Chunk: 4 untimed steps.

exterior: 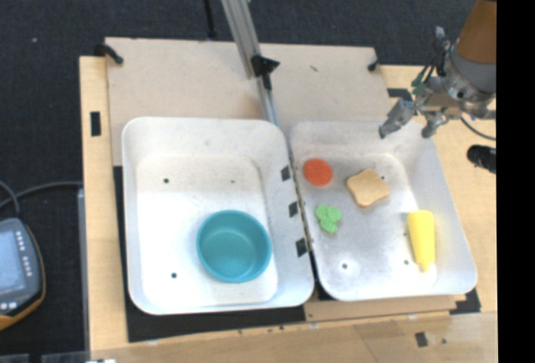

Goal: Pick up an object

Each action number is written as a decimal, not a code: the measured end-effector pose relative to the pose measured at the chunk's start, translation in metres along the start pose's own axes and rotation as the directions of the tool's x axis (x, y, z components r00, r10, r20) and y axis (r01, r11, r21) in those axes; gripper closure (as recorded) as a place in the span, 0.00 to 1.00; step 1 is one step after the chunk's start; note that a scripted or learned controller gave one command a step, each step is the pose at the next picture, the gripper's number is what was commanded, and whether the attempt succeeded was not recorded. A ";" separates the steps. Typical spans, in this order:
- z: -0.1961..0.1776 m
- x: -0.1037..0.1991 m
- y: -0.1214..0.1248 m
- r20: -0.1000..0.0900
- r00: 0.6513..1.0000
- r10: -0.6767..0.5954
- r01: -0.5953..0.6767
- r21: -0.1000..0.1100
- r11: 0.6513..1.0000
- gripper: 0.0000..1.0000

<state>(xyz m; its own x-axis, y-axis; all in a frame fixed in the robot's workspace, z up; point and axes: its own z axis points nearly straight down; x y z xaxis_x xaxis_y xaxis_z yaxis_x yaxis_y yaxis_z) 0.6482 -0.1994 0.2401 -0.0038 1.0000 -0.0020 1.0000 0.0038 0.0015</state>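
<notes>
the tabletop (pixel 96 186) carries two white bins. the left bin (pixel 150 144) holds a teal bowl (pixel 234 246) at lower centre. the right bin (pixel 451 269) holds a yellow piece (pixel 421 239), a tan bread slice (pixel 368 187), an orange disc (pixel 318 172) and a green piece (pixel 328 218). the gripper (pixel 411 120) hovers at upper right, fingers spread apart, holding nothing.

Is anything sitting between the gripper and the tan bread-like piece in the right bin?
Nothing visible does. The gripper sits above the right bin's far edge, and bare bin floor lies between it and the tan piece. The orange round piece, green piece and yellow piece lie off to the sides.
</notes>
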 end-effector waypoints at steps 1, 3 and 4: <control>0.000 -0.001 0.000 0.001 1.000 0.000 0.000 0.001 1.000 0.00; 0.105 -0.001 -0.002 0.000 1.000 0.003 -0.003 0.005 1.000 0.00; 0.141 -0.002 -0.002 0.000 1.000 0.003 -0.003 0.004 1.000 0.00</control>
<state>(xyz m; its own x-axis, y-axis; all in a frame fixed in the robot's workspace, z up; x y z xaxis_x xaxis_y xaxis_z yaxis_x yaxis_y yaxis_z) 0.6462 -0.2015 0.0996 -0.0004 1.0000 -0.0025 1.0000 0.0004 -0.0025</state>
